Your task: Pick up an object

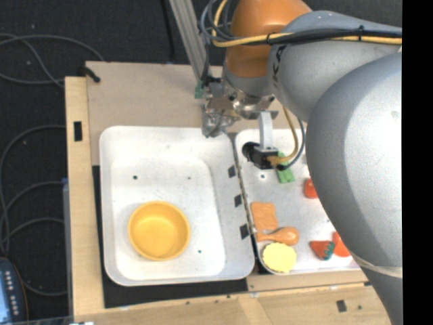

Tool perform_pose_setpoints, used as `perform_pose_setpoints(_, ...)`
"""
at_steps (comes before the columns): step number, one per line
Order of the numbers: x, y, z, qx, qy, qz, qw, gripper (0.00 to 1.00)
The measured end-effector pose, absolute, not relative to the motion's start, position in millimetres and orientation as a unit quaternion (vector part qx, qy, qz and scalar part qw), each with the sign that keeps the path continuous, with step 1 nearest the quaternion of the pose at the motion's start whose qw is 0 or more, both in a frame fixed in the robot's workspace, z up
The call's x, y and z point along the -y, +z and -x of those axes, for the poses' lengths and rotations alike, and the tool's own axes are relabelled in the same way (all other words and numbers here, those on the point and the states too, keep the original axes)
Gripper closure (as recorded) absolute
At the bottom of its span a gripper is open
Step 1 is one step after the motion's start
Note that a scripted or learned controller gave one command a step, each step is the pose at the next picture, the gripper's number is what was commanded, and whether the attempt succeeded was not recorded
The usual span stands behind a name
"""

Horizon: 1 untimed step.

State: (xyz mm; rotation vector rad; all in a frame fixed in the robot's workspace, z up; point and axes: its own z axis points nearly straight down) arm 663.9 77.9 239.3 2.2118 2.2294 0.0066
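Seen from above, the grey arm's hand (215,122) hovers at the far rim of the left bin (118,181), and whether it is clenched or released cannot be told. It carries nothing visible, so the step looks like approach: a yellow bowl (159,231) sits near that bin's front (small toys lie in the right bin (298,266)). The next move probably calls for travelling over the bowl and descending.

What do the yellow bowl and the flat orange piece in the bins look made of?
Yellow bowl: likely moulded plastic, smooth with a soft sheen along its even rim. Flat orange piece: matte, slightly wavy surface, perhaps soft plastic or foam; the view leaves that open.
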Motion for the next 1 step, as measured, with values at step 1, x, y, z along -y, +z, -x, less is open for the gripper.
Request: perform_pose_setpoints(1, -73.5, 238.4, -662.9, -0.709, -0.0009, -0.705, 0.001, 0.00)
